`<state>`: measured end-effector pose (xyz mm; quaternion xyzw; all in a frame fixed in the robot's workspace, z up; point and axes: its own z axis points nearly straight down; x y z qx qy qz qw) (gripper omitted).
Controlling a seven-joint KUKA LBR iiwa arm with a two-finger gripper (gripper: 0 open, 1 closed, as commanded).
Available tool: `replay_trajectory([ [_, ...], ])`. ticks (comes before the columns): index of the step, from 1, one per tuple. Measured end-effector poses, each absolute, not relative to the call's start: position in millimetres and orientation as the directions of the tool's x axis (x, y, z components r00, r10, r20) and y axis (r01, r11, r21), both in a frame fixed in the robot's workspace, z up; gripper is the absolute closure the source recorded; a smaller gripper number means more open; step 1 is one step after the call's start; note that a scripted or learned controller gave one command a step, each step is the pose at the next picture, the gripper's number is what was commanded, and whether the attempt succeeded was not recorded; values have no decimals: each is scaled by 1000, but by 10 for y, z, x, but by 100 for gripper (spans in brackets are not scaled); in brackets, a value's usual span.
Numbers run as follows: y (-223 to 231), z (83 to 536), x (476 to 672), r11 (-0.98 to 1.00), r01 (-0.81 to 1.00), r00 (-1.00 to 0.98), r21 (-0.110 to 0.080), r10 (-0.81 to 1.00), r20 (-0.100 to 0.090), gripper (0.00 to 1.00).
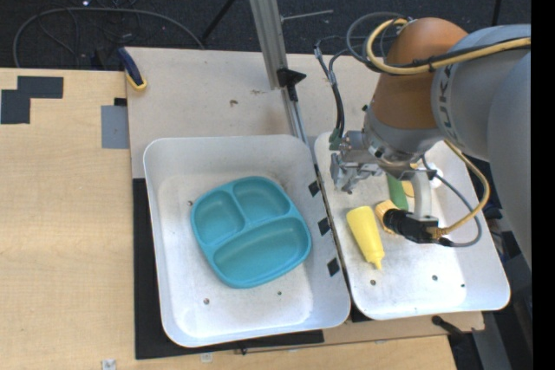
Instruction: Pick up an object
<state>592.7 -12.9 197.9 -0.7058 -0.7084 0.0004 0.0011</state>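
Note:
A yellow bottle lies in the right bin, its narrow end pointing toward the front. A small green object peeks out just right of it, partly hidden by the arm. My gripper hangs low over the bin's left side, just above and behind the yellow bottle. Nothing shows between its fingers. In the left bin a teal divided plate lies flat.
An upright aluminium post rises behind the bins. The grey arm with its orange band covers the back of the right bin. Cables loop beside the wrist at the bin's right. Black clips sit along the seam between the bins.

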Motion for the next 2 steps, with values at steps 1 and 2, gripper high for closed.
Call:
replay_trajectory([
  [1,256,2092,6155,2,1000,-2,-1,1000,1,100],
  [2,736,2282,6337,4,1000,-4,1,1000,1,100],
])
